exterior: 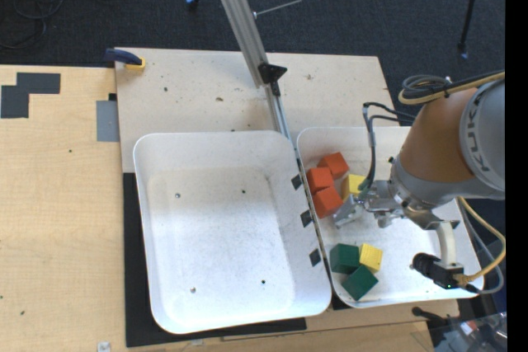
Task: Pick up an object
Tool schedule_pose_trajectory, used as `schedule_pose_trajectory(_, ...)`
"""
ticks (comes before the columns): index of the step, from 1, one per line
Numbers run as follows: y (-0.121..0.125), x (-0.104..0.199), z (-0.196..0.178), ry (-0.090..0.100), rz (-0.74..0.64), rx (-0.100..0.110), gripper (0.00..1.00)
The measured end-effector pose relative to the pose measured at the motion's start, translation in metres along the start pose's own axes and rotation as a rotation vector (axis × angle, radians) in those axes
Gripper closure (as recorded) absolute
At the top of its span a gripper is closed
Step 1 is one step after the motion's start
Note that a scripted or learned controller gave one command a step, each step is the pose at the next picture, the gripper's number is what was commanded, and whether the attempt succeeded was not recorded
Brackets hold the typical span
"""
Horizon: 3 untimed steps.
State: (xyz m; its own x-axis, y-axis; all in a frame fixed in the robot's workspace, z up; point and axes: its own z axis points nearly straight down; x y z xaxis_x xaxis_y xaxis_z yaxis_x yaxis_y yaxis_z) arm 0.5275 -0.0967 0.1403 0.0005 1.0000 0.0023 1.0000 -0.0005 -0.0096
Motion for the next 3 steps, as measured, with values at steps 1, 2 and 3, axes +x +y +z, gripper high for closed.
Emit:
schedule_pose_trajectory(1, 0.001, 0.000, 0.050, -0.001, 0.001, -0.008, 0.00)
schedule_pose_trajectory(2, 0.001, -0.001, 0.038, 0.001, 0.009, -0.006, 1.00)
schedule_pose_trajectory(3, 0.000, -0.001, -0.025, -0.002, -0.001, -0.012, 1.00)
